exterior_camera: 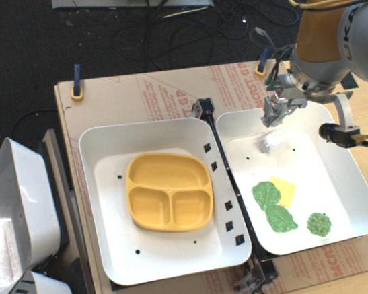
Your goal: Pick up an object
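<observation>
Lettuce (267, 194) lies at about six o'clock in the right bin (359, 172), touching a yellow slice (286, 190), gripper (272, 118) hovering near twelve. It looks light, floppy; pinch its thicker middle. Whether the gripper is spread or together, I cannot tell.

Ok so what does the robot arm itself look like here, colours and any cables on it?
The arm is grey and rounded, with a broad glossy orange band over its upper joint. A pale cable loops over the top of the orange part. Below it sits a cluttered metallic wrist ending in a small grey gripper. A black fitting with thin wires sticks out beside it.
</observation>
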`<state>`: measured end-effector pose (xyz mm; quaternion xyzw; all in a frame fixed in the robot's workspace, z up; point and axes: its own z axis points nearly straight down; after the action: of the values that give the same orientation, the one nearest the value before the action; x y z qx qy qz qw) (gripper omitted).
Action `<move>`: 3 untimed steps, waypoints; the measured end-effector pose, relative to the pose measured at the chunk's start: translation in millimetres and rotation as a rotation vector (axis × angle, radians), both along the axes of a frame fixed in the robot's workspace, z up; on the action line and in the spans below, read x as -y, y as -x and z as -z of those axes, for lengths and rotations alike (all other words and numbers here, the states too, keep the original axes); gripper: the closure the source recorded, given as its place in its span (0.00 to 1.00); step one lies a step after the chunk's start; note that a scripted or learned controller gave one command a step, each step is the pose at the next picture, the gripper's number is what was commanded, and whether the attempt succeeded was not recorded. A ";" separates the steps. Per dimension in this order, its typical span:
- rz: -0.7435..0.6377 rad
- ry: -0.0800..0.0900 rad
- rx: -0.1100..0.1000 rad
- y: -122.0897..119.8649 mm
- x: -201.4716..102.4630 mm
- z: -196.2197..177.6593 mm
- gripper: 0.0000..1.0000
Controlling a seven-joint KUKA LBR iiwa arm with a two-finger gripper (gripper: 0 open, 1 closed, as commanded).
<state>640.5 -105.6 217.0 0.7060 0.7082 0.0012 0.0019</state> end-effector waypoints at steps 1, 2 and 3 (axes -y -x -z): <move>-0.004 -0.002 -0.004 8.6 -53.3 -13.0 1.00; -0.004 -0.002 -0.007 28.5 -107.5 -6.7 1.00; -0.004 -0.002 -0.006 37.8 -150.1 -7.5 1.00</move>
<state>602.7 44.4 224.5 0.7044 0.7098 -0.0002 -0.0010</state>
